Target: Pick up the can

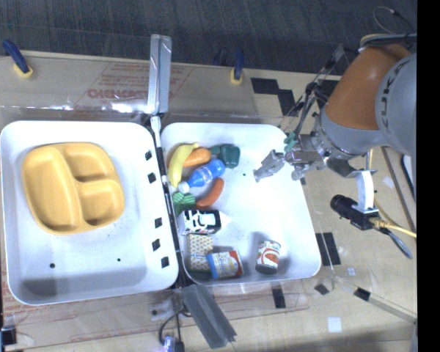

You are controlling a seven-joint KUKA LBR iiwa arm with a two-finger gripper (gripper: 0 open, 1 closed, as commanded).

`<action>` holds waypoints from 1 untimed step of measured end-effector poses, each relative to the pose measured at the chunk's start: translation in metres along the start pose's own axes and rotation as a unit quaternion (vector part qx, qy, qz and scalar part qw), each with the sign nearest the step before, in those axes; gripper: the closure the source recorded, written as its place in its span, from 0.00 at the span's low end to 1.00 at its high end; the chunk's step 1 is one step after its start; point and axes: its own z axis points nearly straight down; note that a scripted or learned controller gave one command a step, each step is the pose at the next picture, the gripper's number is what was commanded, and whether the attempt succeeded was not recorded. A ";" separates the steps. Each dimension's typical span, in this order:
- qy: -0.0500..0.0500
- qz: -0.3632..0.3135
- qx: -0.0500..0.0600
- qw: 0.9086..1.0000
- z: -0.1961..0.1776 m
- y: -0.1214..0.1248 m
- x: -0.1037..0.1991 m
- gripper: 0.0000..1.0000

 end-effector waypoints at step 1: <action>0.000 0.076 0.000 0.997 0.083 -0.053 -0.016 0.00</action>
